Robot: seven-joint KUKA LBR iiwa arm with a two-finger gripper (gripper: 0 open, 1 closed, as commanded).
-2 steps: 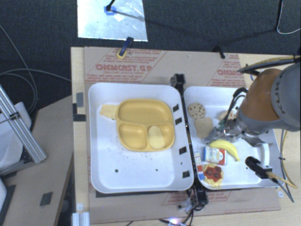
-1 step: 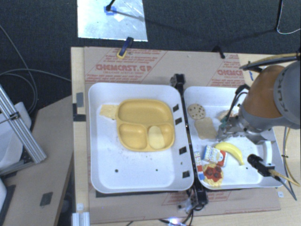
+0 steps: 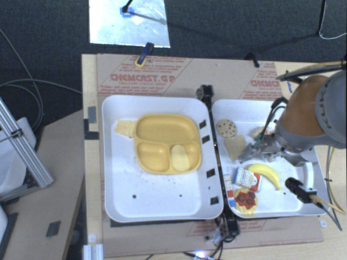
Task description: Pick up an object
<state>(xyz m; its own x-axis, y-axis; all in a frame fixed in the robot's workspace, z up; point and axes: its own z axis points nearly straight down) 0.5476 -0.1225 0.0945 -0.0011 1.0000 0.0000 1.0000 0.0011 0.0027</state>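
Banana (image 3: 265, 174) lay in the right bin (image 3: 312, 207), just below and right of the jaws (image 3: 255, 148), apart from them, jaws low over a pale tan piece (image 3: 235, 145), their grip state impossible to tell, yellow divided plate (image 3: 162, 142) in the left bin (image 3: 116, 199).

Foil sheet (image 3: 129, 14) on dark floor beyond bench; aluminium frame (image 3: 19, 148) at left; cables nearby.
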